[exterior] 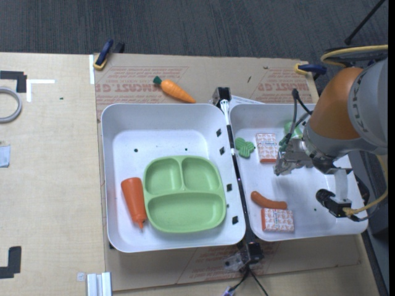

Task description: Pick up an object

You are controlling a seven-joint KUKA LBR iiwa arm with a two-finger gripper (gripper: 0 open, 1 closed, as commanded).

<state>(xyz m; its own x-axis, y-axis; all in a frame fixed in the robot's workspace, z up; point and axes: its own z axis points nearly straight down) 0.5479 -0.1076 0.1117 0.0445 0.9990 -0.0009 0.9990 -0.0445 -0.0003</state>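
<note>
Right shallow white plastic bin (345, 227): bare floor toward the far-right wall. Left white bin (117, 165): green three-compartment plate (184, 194), orange carrot-shaped toy (134, 200) beside it. Metal two-finger hand (282, 165) low over right bin, state indeterminate. Orange sausage-shaped toy (269, 199) just below hand; patterned red-and-white packet (267, 147) immediately left; second packet (278, 220) near front wall.

The gripper (282, 165) hangs over the right bin (321, 224), above the sausage (268, 200).
</note>
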